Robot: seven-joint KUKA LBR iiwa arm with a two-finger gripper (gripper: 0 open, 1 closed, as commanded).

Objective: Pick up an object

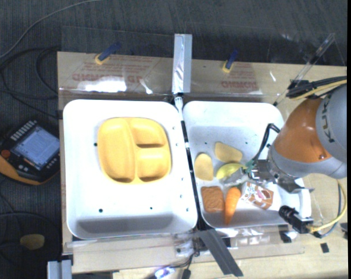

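The right bin (233, 107) holds several food items. Two pale yellow pieces (228, 151) (204, 166) lie near its middle, beside a yellow-green fruit (228, 171). A brown bread square (211, 199) and an orange carrot (231, 205) lie at the front. A red and white packet (260, 197) sits to the carrot's right. My gripper (252, 173) hangs low in the bin's right half, just right of the fruit and above the packet. The wrist and orange band (300, 138) hide its tips. Nothing is visibly lifted.
The left bin (76, 156) carries a yellow divided tray (135, 149). A ridge between the bins (184, 150) separates them. A handheld pendant (30, 151) lies on the floor at the left. Clips (108, 52) (229, 63) hold plastic sheet at the back.
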